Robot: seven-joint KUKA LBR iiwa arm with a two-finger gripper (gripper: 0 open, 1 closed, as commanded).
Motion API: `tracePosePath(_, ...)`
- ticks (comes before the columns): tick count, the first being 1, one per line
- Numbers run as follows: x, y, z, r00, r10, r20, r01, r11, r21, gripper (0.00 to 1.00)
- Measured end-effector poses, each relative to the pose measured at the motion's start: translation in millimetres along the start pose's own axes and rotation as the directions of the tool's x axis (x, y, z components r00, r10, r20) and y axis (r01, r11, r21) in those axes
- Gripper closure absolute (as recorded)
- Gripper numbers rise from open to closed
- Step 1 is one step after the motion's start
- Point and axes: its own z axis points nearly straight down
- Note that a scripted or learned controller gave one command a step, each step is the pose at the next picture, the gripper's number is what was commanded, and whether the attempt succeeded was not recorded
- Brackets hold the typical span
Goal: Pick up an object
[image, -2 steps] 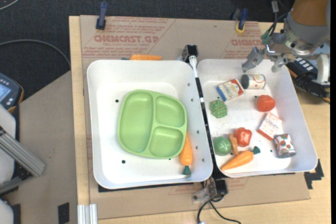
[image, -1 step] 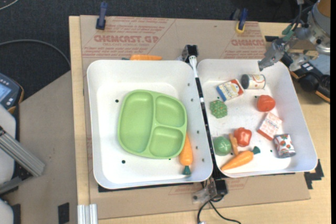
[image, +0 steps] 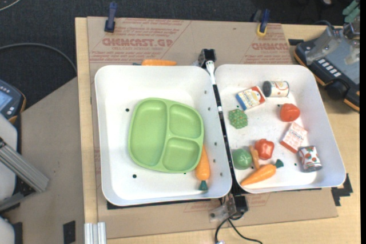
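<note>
Two shallow white bins, left bin (image: pixel 108 123) and right bin (image: pixel 327 123), side by side. Largest inside: green divided plate (image: pixel 166 135), centre of left bin; probably stiff, light, too wide for a pinch. Next, orange carrot (image: pixel 202 167) at 5 o'clock of the plate, touching its rim; likely hard, slick plastic, best pinched across the thick middle. Second carrot (image: pixel 260 174) at 6 o'clock in right bin. Pink carton (image: pixel 294 137) near 3 o'clock: light, flat-sided, easy grip. Red tomato (image: pixel 289 112) above it: round, prone to rolling. Smooth bin floor, open room around tomato and carton. Gripper opening and load: cannot tell.
</note>
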Motion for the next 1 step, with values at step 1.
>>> tracePosePath(1, -38.0, -30.8, -84.3, 1.0, 0.008, 0.003, -0.008, 1.0, 0.006, 0.0)
